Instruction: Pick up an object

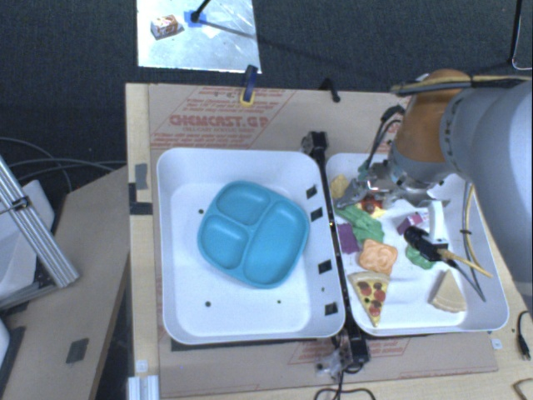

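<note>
My gripper [371, 195] is low in the right bin [487, 311], near its back left part, hanging over a green toy piece [360, 219] and a yellow piece [340, 187]. A small red and white bit shows right under the wrist; whether it is held is hidden. Around it lie a purple piece [347, 238], an orange waffle-like piece [378, 257], a pizza slice [371, 295], a beige wedge [447, 293], a small purple block [410, 222] and a dark green piece [420, 252].
The left bin [179, 307] holds a blue divided plate [252, 233]. A black divider [329, 232] runs between the two bins. The grey arm with its orange band [429, 123] covers the right bin's back right corner.
</note>
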Tool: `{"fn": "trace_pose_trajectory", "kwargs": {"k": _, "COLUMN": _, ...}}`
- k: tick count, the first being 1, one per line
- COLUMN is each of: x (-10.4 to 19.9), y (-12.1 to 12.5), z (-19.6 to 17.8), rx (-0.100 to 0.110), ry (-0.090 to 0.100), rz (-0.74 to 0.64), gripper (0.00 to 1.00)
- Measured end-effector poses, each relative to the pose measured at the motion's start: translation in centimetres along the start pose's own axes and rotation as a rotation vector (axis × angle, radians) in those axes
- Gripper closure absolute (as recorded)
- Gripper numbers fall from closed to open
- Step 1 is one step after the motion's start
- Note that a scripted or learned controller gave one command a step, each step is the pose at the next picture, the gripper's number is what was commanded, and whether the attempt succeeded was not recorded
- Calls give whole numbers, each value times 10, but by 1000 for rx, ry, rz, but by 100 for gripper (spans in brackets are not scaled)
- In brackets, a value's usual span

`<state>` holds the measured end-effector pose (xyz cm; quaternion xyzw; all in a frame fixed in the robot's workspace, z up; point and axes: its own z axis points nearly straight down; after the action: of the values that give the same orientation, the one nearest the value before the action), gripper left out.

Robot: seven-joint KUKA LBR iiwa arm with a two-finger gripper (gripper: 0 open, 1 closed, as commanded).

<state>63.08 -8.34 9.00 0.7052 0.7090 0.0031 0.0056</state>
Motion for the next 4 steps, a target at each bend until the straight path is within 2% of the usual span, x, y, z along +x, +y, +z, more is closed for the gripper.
{"fn": "trace_pose_trajectory", "kwargs": {"k": 1, "x": -1, "y": -1, "z": -11, "rx": 8, "ry": 5, "rz": 2, "gripper": 100}}
{"fn": "trace_pose_trajectory", "kwargs": {"k": 2, "x": -27, "y": -108, "z": -28, "rx": 19, "ry": 4, "rz": 10, "gripper": 100}}
{"fn": "trace_pose_trajectory", "kwargs": {"k": 3, "x": 19, "y": -143, "z": -100, "rx": 8, "ry": 5, "rz": -1, "gripper": 100}}
{"fn": "trace_pose_trajectory", "kwargs": {"k": 4, "x": 122, "y": -129, "z": -96, "rx": 10, "ry": 6, "rz": -8, "gripper": 100}}
